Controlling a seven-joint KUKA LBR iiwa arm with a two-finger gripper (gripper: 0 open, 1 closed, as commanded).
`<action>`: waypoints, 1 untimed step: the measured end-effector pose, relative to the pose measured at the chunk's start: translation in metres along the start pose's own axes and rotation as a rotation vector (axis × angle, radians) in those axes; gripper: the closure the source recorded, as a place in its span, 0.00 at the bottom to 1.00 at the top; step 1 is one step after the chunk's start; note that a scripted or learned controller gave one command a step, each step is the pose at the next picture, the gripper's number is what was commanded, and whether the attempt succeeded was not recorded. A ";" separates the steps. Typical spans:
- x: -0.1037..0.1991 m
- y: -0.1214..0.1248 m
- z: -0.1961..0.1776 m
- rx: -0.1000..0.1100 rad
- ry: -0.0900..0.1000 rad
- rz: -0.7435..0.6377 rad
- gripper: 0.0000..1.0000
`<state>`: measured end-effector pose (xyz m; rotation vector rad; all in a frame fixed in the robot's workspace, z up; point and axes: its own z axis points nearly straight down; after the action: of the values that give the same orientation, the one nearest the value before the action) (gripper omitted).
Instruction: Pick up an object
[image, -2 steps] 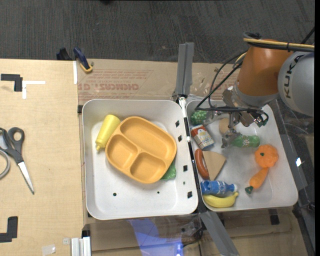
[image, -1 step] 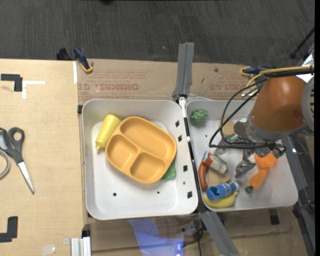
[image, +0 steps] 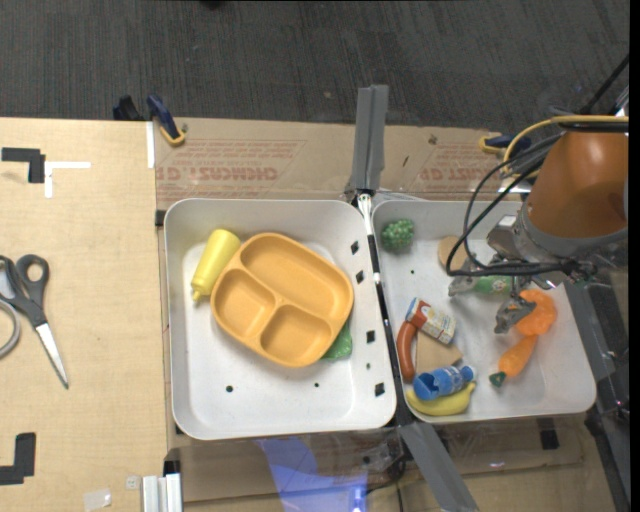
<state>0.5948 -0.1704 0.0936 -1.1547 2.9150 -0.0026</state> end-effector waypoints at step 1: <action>-0.011 -0.064 -0.001 0.001 -0.002 -0.140 0.00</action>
<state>0.6462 -0.2096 0.0945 -1.3547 2.8253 -0.0034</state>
